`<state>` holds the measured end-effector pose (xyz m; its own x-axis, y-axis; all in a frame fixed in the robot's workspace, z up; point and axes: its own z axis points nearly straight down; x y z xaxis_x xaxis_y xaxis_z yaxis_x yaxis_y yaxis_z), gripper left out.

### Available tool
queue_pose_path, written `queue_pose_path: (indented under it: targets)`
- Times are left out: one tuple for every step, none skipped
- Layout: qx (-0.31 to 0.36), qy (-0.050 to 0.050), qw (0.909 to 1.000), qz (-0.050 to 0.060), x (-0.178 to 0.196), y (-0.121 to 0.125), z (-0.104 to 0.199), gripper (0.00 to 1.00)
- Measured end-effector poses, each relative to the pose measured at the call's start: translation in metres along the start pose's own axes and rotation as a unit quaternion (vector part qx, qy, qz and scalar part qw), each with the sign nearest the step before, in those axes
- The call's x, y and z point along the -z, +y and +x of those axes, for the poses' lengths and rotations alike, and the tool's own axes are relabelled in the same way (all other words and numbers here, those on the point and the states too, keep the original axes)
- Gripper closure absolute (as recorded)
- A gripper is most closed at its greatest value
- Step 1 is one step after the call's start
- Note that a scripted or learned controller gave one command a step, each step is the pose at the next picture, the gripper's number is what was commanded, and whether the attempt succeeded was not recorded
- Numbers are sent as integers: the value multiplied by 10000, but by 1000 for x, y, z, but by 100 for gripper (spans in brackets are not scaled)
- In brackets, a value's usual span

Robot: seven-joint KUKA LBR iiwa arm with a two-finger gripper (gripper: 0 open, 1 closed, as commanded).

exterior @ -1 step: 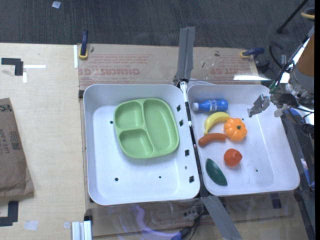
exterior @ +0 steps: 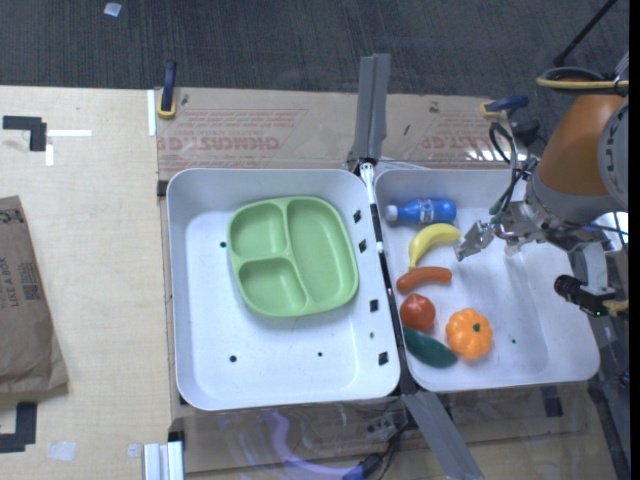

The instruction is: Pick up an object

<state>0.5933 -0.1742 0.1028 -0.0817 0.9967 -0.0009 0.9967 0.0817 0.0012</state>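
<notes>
The right bin (exterior: 520, 363) holds several toy foods. A blue bottle (exterior: 422, 210) lies at the back, with a yellow banana (exterior: 432, 240) just in front of it. An orange-red sausage (exterior: 424, 278), a red tomato (exterior: 418, 312) and a dark green cucumber (exterior: 430, 348) line the bin's left side. An orange pumpkin (exterior: 469, 333) sits toward the front. My gripper (exterior: 476, 240) hangs over the bin just right of the banana, pointing left. Nothing shows in its grasp.
The left bin (exterior: 200, 368) holds a green divided plate (exterior: 293, 256). A grey divider post (exterior: 372, 108) rises behind the wall between the bins. A brown paper bag (exterior: 25, 298) lies on the bench at far left. The arm's orange band (exterior: 580, 148) looms at the right.
</notes>
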Motion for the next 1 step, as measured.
queue_pose_path:
  targets:
    - [-1349, -4, 9909, 9, -11, 46, 25, 0]
